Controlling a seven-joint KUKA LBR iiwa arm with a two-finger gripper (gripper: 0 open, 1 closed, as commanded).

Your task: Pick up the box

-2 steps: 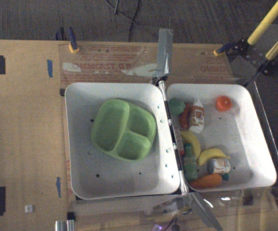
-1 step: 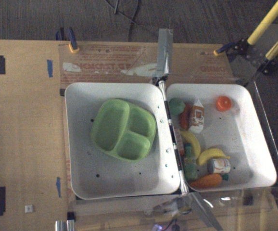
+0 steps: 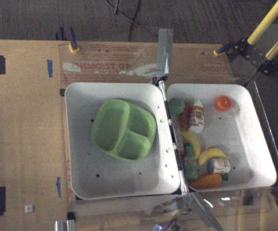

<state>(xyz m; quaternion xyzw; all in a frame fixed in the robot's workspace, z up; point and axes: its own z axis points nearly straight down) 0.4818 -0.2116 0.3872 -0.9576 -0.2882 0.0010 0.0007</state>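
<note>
Two bins, two bananas, one plate

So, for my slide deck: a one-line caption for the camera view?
Green divided plastic plate in left white bin; small white carton box among toy foods in right bin.

bench | bears: left bin, right bin, side by side

Green plate, white-and-orange box, yellow bananas
</note>
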